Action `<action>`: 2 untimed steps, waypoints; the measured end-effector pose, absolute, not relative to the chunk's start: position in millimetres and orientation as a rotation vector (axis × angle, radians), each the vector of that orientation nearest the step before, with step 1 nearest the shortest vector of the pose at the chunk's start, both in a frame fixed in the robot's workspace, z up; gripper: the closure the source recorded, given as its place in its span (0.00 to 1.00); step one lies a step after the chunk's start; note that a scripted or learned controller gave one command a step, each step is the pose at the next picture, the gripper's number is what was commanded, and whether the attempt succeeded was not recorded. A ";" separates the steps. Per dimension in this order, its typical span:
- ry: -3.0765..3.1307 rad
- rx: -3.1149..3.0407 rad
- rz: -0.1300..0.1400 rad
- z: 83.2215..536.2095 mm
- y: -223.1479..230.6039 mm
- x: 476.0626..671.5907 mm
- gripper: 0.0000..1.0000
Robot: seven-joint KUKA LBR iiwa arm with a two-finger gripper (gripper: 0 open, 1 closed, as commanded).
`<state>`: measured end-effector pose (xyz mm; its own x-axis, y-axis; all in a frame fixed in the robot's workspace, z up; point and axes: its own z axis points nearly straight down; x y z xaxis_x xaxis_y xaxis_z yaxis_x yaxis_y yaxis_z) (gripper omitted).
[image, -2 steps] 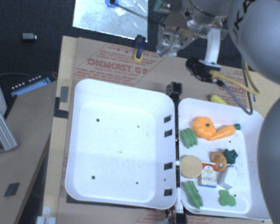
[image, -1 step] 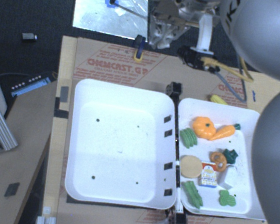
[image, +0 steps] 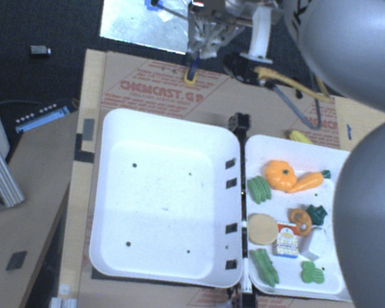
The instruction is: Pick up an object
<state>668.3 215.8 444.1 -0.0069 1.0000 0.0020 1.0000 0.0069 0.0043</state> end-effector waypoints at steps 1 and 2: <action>2.227 2.213 0.007 462.4 235.1 668.4 1.00; 2.226 2.215 0.004 472.3 234.2 668.4 1.00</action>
<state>668.4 234.2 472.3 -0.0052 1.0000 0.0008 1.0000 0.0052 0.0028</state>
